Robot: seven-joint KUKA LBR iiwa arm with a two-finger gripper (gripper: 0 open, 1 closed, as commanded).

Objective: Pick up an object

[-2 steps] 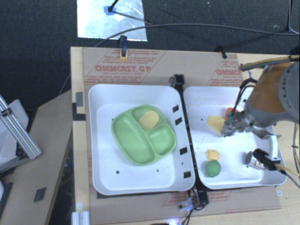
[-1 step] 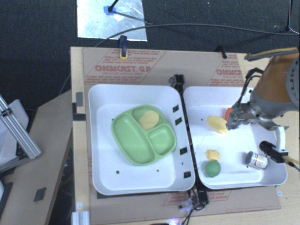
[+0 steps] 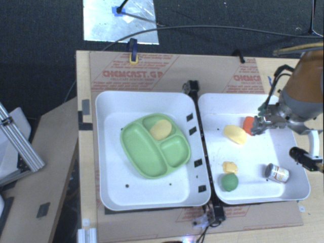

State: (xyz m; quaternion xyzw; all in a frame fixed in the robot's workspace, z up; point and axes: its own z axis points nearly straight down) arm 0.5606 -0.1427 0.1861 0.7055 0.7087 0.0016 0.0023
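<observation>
The pincer (image 3: 256,125) sits low over the right shallow white bin (image 3: 298,186), at about two o'clock within it, and its fingers are lost against the dark wrist block, so whether they are spread or closed cannot be told. Pressed against its nine o'clock side is a small orange-red object (image 3: 247,124), partly covered by the pincer; its shape and long axis cannot be made out, and it cannot be told whether it lies between the fingers. Just beside that, toward eight o'clock, lies a pale yellow oblong lump (image 3: 235,134), its long axis running from ten o'clock to four o'clock, flat on the bin floor. Lower, near the bin's six o'clock, a small yellow-orange chunk (image 3: 230,166) rests touching or just above a round green ball (image 3: 230,181). At about four o'clock a small cylindrical can with a white label and dark ends (image 3: 277,173) lies on its side, its long axis running from nine o'clock to three o'clock with a slight tilt. The grey arm with its orange band (image 3: 305,85) is cut off by the picture's right edge. In the left shallow white bin (image 3: 111,186) a green divided plastic tray (image 3: 147,153) holds a yellow rounded object (image 3: 161,129) in its twelve o'clock compartment. Both bins stand on the table (image 3: 167,67), which is covered in brown printed board.
</observation>
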